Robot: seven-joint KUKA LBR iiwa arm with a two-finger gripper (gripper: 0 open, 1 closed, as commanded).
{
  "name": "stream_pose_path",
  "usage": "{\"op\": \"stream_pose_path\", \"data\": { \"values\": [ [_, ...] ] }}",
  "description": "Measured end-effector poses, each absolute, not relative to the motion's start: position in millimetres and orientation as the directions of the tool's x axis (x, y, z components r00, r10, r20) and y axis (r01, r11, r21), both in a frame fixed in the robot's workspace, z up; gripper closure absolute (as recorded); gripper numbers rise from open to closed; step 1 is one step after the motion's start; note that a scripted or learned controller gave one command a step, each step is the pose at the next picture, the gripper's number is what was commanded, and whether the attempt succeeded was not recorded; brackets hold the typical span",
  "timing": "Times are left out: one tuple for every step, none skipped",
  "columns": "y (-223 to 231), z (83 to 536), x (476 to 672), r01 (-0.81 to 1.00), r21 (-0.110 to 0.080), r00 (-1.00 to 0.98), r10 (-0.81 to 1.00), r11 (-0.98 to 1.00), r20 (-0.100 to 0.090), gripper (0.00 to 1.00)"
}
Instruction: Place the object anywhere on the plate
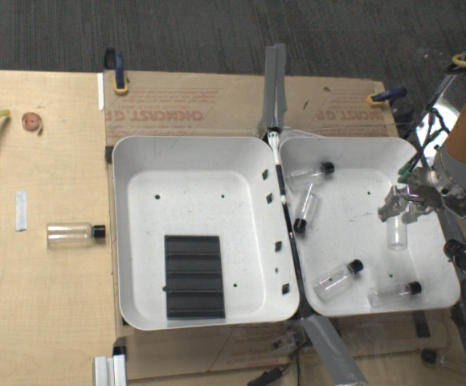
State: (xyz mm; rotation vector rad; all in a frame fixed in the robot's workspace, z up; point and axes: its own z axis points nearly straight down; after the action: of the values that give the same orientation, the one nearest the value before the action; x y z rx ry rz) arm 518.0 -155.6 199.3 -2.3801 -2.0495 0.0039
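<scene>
Camera view. The hand [399, 206] hangs over the right bin [347, 155], and a clear vial [396, 234] stands upright directly below it, its top between the fingers: the hand appears closed on the vial's upper end. The plate, a dark ribbed rectangle [193, 276], lies in the left bin [136, 215], well to the left of the hand and across the divider between the two bins.

Risks, as judged from this moment: the grip is high and on a smooth, round wall, so the vial may swing or slip out during the carry; it could also clip the raised bin rims at the divider. Released upright or tilted, it may roll off the ribbed plate.

The vial is transparent and slender, pale against the white bin floor and hard to outline. Four similar black-capped vials [305, 209] lie flat left of and below the hand.
</scene>
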Motion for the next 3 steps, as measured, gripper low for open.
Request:
{"op": "stream_pose_path", "data": {
  "values": [
    [-155.6, 199.3, 518.0, 0.989, -0.002, 0.148, 0.989, -0.148, -0.002, 0.0],
    [-186.9, 253.7, 596.6, 1.0, -0.001, 0.01, 1.0, -0.01, -0.002, 0.0],
    [-211.3, 267.6, 659.3, 0.993, 0.0, -0.121, 0.993, 0.121, -0.003, 0.0]
  ]
}}
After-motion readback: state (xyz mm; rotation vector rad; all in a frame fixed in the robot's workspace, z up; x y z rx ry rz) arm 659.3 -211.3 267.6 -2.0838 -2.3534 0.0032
